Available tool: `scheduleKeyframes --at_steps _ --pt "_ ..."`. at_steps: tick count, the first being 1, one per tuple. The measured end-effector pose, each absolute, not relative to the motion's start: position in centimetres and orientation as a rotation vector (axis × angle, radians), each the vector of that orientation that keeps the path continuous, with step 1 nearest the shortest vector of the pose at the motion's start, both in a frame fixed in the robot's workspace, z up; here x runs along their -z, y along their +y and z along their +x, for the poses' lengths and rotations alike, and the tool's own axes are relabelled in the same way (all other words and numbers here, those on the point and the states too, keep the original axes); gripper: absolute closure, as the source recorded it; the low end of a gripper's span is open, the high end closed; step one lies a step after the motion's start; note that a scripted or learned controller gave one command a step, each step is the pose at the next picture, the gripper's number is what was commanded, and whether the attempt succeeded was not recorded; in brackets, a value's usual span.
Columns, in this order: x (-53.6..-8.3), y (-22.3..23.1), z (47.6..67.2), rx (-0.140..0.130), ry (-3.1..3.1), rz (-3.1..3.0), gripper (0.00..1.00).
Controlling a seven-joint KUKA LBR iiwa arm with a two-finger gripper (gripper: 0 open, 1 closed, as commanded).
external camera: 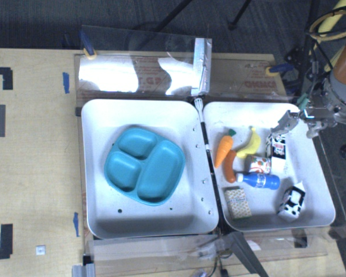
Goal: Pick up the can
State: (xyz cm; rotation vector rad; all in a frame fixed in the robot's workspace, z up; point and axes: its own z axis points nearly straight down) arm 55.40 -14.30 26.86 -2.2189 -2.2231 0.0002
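- Gripper (289,120) hovers at right bin's (323,212) far corner; open or closed, can't tell.
- Can (258,166) lies down-left of it, wedged beside blue bottle (260,181).
- Likely light, rigid, slick; grasp across the body.

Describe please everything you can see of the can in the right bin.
The can is small, with a red and white label and a silvery metal look. It lies on its side near the middle of the right bin. The blue bottle lies right against its near side, the carrot lies to its left, and the banana sits just behind it. The claw hangs farther back, apart from it. Label text is too small to read.
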Motion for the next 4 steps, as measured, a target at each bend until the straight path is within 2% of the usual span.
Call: scheduleKeyframes --at_steps 1,2,3,4 --pt "-38.8 -11.3 55.1 0.000 -1.837 -2.551 0.00" --pt "-31.5 -15.6 52.9 -0.002 -1.788 -2.583 0.00" --pt "-43.5 -11.6 52.4 -0.002 -1.663 -2.666 0.00" --pt "-43.4 -6.9 48.0 -0.007 -1.332 -2.843 0.00"
